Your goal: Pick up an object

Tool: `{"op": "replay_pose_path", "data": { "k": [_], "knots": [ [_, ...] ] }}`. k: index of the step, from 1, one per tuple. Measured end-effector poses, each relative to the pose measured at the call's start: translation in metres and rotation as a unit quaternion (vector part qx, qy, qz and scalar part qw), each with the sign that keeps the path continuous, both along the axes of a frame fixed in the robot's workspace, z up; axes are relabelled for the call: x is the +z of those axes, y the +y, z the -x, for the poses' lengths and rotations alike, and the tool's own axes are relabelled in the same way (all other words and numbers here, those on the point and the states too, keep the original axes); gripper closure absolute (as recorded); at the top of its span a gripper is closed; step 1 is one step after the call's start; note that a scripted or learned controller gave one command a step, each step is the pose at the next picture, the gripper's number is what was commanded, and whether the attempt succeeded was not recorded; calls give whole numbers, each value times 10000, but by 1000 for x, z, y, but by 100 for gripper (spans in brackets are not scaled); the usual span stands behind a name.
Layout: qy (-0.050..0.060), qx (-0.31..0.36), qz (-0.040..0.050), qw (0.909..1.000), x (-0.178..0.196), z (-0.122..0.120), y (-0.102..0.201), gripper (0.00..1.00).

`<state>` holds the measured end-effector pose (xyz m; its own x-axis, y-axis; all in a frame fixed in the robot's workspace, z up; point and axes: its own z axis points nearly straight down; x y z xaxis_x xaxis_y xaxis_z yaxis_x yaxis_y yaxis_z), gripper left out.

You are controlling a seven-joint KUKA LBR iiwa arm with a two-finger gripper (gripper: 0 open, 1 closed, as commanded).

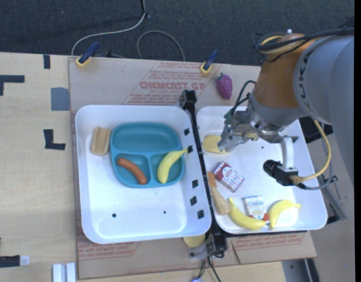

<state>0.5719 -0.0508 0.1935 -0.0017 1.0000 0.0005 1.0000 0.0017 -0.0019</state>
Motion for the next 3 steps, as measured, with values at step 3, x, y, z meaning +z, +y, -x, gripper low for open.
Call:
{"op": "replay_pose_path", "data": {
  "k": [3],
  "knots": [
    [34, 0, 0, 10000, -13, 91, 77, 100]
  ]
}}
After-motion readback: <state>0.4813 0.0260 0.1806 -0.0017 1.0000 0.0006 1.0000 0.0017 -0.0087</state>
